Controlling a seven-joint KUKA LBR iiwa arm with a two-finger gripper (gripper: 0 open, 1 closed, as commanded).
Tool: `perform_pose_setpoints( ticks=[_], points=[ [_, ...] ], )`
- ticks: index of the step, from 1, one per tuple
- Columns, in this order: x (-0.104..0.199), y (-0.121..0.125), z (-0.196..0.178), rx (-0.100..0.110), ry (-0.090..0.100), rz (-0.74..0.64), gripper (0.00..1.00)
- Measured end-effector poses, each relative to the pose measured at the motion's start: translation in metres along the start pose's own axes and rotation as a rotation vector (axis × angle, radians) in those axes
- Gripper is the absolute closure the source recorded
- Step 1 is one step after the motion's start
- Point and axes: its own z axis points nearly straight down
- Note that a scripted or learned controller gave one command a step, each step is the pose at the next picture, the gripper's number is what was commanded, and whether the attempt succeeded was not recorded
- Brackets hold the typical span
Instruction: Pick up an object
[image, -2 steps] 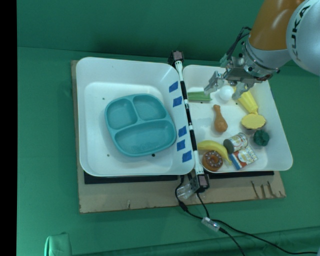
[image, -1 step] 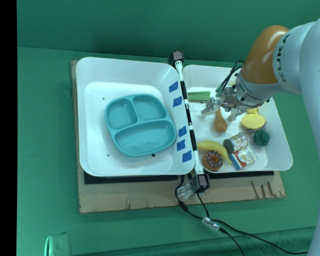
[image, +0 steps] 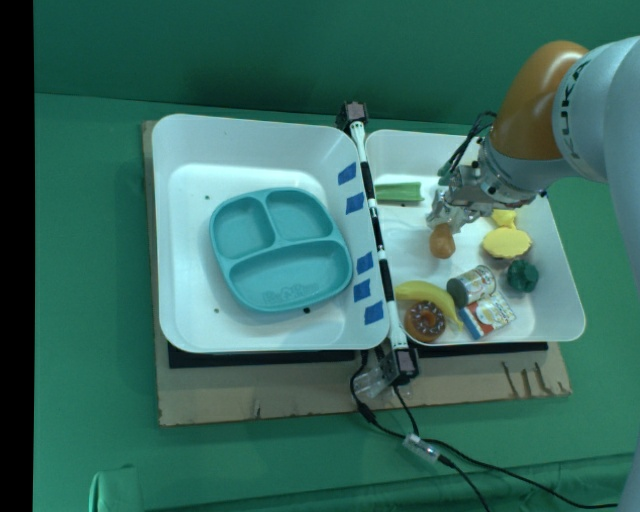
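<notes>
Orange-brown toy (image: 442, 241) sits in right bin (image: 560, 315), just below the gripper (image: 449, 214). Finger spacing: cannot tell. Nothing visibly lifted; the pick seems not yet done.

plate (image: 281, 249) teal | bins (image: 190, 160) white | banana (image: 425, 293) yellow | donut (image: 426, 320) brown, sprinkled

I see the arm (image: 575, 95) cut off at the right edge, yellow piece (image: 504, 217) partly hidden behind the wrist, carton (image: 489, 314) print too small to read
</notes>
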Motion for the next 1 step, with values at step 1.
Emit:
perform_pose_setpoints(
  ticks=[1],
  points=[
    [0.0298,-0.0706,-0.1413,0.019,0.007,-0.01,1.0]
  ],
)
